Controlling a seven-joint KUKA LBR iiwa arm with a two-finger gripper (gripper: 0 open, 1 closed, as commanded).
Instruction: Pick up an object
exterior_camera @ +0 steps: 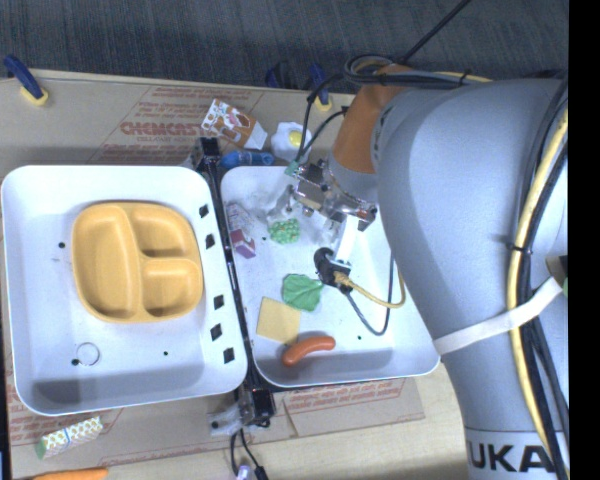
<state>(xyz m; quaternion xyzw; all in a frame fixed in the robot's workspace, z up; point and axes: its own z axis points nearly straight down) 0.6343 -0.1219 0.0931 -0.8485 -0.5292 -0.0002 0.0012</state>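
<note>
The right bin [405,353] holds several small items. A pale green knobbly piece [284,231] lies near its back. A darker green leafy piece [301,291] sits in the middle. Toward the front are a yellow square slice [278,320] and an orange-red sausage [308,348]. A small purple and white item [240,232] rests against the left wall. My gripper [302,194] hangs low over the back of this bin, just behind and right of the pale green piece. The arm's grey body hides the bin's right side.
The left bin [30,268] holds a yellow divided tray [135,259]. Behind the bins lie a printed packet [225,121], a blue item [248,158] and a white and yellow item [290,136]. A yellow cable [365,298] loops over the right bin.
</note>
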